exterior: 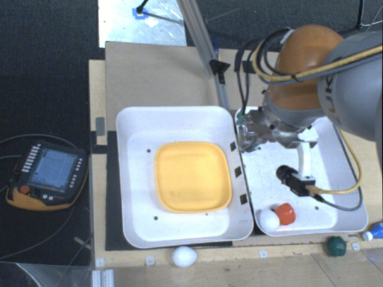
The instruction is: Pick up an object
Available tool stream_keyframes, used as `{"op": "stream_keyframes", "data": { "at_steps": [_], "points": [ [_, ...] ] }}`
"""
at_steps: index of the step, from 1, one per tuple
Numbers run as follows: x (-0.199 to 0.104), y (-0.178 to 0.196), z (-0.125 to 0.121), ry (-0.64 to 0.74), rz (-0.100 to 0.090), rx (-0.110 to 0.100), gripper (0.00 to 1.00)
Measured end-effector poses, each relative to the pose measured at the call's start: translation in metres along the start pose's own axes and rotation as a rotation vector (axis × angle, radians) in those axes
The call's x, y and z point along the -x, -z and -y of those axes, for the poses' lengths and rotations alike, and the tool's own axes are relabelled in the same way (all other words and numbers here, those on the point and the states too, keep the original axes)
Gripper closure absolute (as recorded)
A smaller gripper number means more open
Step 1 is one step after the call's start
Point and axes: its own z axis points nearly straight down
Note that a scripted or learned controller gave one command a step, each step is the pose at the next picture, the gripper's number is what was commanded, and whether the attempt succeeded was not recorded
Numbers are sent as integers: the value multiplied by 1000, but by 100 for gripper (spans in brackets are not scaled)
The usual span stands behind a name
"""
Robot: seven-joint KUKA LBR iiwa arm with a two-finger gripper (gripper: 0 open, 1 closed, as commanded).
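Teach pendant, orange-cased w/ lit screen, on dark floor left of bench, cable trailing off. White egg-shaped ball on bench edge just below left bin. Dark green ball on bench near lower-right bin corner; blue-and-white item beside it, too small to identify. Metal pole slanting at top.

This was a robot lab: a grey arm worked over two white bins on a bench, a teach pendant beside it on dark carpet
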Motion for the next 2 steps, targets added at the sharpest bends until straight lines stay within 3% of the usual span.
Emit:
{"op": "stream_keyframes", "data": {
  "at_steps": [1,2],
  "points": [
    [-53,-5,28,1,0,-1,100],
    [-50,-5,28,-4,1,0,0]
  ]
}}
